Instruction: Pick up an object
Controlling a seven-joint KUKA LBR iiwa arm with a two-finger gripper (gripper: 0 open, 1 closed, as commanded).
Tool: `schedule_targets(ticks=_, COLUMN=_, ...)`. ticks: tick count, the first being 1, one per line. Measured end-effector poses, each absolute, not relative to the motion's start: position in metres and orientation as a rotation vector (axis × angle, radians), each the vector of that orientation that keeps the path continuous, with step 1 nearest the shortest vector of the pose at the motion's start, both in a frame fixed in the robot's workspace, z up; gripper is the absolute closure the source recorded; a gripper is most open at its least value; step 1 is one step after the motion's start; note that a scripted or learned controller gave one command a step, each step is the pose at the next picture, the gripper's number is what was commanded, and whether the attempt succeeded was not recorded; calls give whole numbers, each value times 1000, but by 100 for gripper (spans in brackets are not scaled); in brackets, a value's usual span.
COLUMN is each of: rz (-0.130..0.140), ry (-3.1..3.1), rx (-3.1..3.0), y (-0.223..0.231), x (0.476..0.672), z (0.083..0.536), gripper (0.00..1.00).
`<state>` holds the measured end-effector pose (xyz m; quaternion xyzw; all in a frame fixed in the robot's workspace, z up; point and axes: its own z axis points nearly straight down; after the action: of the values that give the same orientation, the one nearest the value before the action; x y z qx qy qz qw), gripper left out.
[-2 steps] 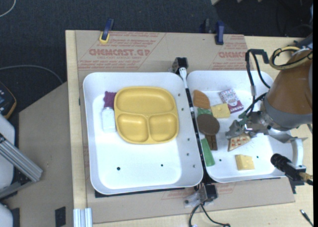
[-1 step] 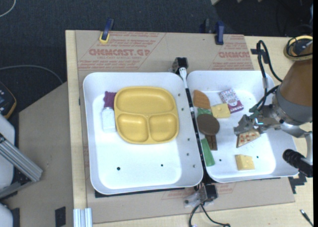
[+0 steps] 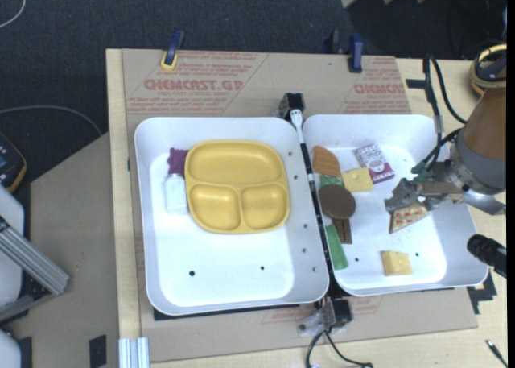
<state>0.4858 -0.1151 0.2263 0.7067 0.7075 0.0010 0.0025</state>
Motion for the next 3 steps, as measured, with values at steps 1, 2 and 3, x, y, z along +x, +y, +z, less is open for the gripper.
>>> schedule_targets(ticks=1, rz=4, ry=2224, rx=2214, y=-98, x=536, z=217, gripper=100)
schedule_targets(ticks=2, rz=6, ry=2225, rx=2212, y=-65, x=586, z=215, gripper=100)
schedule_targets(ticks=3, rz=6, ry=2221, rx=2214, y=-55, x=636, z=216, gripper=100)
